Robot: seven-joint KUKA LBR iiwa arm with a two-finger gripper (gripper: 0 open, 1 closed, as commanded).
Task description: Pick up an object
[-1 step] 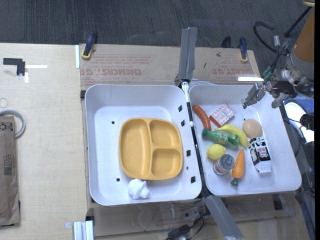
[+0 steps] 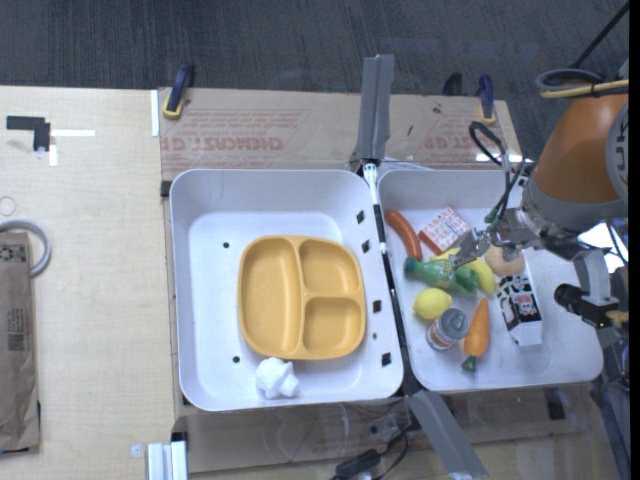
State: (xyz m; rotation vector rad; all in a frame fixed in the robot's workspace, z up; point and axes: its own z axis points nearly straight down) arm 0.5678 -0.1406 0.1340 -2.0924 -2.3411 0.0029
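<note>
Nearest, in the left bin [image 2: 185, 298]: a crumpled white wad [image 2: 276, 377], soft and papery, loose against the front wall. Just behind it a yellow tray [image 2: 302, 296] of smooth moulded plastic, three compartments, lying flat mid-bin with nothing in it.

Right bin [image 2: 560, 368], front of the heap: orange carrot [image 2: 477, 330], tapered and glossy, leaning beside a small round can [image 2: 448, 328] lying with its metal end up. White carton [image 2: 520, 308], boxy, printed in black and red, set a little apart to the right. Lemon [image 2: 432, 301], rounded, matte yellow, touching the can.

Further back: knobbly green vegetable [image 2: 445, 271] lying across a yellow banana [image 2: 482, 271]. All toy food, hard plastic by the look, tumbled together as if tipped in, so pieces overlap and brace one another.

Gripper [image 2: 488, 243] low over the heap, right at the banana and green piece; probably the object aimed at. Spread or closed: cannot tell, metal lost against the clutter. Nothing visibly held.

Beyond: red-orange sausage [image 2: 403, 233], slick and cylindrical, beside a flat red-and-white packet [image 2: 445, 226].

Farthest: printed cardboard [image 2: 260, 128] under the bins on the bench [image 2: 80, 268], held by blue clamps [image 2: 179, 88], presumably against sliding.
</note>
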